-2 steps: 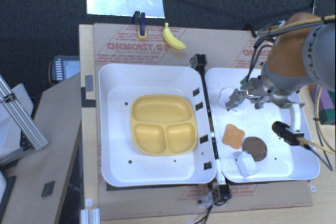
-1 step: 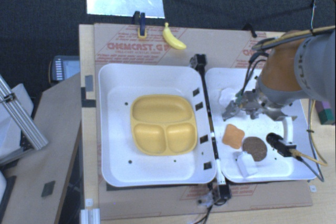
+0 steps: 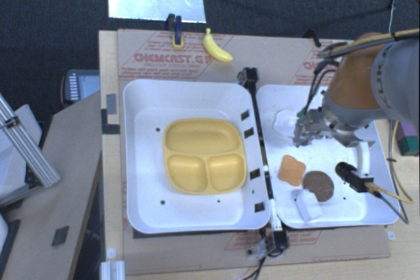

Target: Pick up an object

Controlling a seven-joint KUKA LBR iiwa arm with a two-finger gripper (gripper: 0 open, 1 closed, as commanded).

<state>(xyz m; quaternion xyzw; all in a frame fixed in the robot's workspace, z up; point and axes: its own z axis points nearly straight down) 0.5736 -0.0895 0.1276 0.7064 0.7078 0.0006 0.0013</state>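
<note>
Gripper (image 3: 303, 135) low inside right bin (image 3: 367, 210)

Red lettering reading "CHEMCAST" is showing on the brown board (image 3: 172, 58) lying under the bins, far left side

The arm (image 3: 394, 79) is a thick grey tube, its orange band (image 3: 354, 79) broad and rounded just behind the wrist. Dark cables (image 3: 317, 83) loop from that band toward the gripper (image 3: 302, 136), a small cluster of grey metal parts whose fingers are, I think, too blurred to make out.
</note>
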